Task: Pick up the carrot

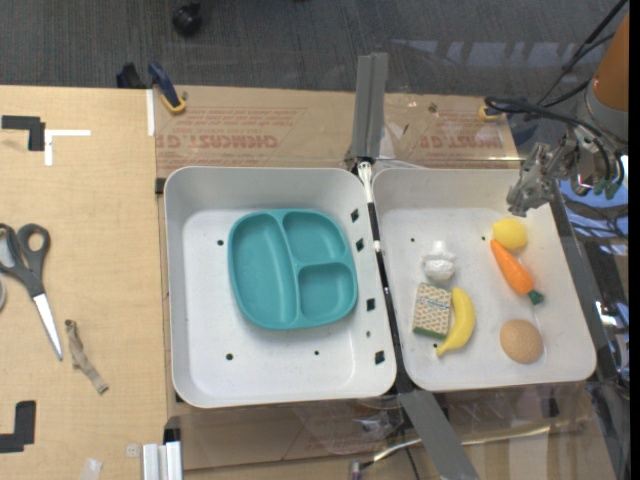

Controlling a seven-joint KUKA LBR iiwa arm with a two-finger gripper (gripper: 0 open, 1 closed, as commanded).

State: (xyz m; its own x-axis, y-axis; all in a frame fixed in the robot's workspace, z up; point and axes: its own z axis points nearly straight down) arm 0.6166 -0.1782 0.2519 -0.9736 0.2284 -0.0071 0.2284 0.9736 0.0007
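The carrot is seen lying in the right bin, just below a lemon and above an egg. The gripper is poised over the bin's upper right rim, holding nothing; how far it is open cannot be told. A teal plate sits in the left bin.

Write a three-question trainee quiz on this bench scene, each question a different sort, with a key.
1. True or false: the carrot lies in the bin with the teal plate.
2. What touches the carrot's upper end? A) egg B) lemon C) banana
3. Fill in: the gripper is over the right bin's upper ____ corner.

Key: 1 false, it lies in the right bin; 2 B; 3 right.
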